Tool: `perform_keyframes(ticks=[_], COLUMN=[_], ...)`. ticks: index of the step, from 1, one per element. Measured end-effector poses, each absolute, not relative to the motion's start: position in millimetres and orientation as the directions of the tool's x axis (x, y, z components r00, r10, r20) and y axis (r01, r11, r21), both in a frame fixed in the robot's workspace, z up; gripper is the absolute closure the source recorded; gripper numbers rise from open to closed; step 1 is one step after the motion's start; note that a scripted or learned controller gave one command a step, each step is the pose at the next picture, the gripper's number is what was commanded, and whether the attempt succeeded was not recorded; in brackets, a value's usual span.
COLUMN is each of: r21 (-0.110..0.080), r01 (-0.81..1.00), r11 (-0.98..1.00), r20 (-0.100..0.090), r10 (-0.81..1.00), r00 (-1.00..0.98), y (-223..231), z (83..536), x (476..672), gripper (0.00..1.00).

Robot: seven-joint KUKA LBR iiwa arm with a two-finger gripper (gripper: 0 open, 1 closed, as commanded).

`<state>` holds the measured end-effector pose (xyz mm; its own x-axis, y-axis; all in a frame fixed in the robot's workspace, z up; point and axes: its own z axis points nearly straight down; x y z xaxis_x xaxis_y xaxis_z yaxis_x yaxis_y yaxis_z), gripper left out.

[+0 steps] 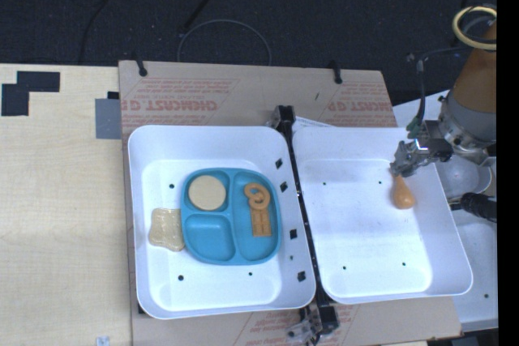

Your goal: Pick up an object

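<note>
1. We count two shallow white plastic bins side by side: left bin (pixel 154 271) and right bin (pixel 442 271), joined along a black centre divider (pixel 296 198).
2. Left bin: one blue three-compartment plastic tray (pixel 212 243), lying flat.
3. In the tray we see one round tan disc (pixel 206 192) in the upper-left compartment and one orange-brown key-shaped piece (pixel 258 209) in the right compartment. The lower-left compartment shows bare blue.
4. One pale yellow, rough-edged flat piece (pixel 166 228) lies on the left bin floor, touching the tray's left edge.
5. Right bin: one small orange pear-shaped object (pixel 402 194), rounded at the lower end and narrower at the top, smooth, slightly tilted. It sits on the bin floor near the upper-right side, well apart from the divider.
6. One arm, grey with an orange band (pixel 480 77), reaching in from the right. Its two-finger metal gripper (pixel 407 159) hangs just above the orange object's narrow end.
7. Gripper state: we cannot tell. Whether it touches the orange object is also unclear at this angle.
8. Under both bins: one brown cardboard sheet (pixel 243 97) with red print, on a light wooden bench (pixel 57 215).
</note>
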<state>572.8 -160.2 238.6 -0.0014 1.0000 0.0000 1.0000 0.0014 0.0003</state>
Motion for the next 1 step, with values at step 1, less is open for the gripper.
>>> perform_keyframes(ticks=[1], r21=[-0.005], r01=[1.0], r11=[0.004], r20=[0.003], r10=[1.0], r00=[-0.004], y=[-107.4], z=[225.5], x=[560.0], gripper=[1.0])
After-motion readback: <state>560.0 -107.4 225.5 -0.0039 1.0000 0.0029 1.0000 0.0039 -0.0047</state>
